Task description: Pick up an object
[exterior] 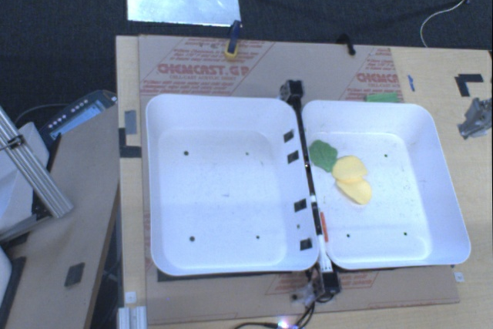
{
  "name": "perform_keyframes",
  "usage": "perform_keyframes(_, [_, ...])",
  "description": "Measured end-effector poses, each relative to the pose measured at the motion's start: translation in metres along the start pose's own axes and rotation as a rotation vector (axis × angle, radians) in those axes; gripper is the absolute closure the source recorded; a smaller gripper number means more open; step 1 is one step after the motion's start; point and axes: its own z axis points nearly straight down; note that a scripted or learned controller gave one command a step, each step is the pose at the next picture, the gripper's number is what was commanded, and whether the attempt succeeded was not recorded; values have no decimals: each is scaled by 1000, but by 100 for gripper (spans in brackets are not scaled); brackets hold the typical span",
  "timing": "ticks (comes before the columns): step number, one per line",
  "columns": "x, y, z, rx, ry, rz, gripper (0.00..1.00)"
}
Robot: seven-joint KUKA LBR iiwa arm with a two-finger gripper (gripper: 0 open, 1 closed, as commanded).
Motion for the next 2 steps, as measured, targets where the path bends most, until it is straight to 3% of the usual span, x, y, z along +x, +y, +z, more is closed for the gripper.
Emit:
perform_keyframes(1, [-39, 29, -32, 1, -1, 0, 100])
perform_keyframes(2, [-66, 77, -51, 2, -2, -2, 100])
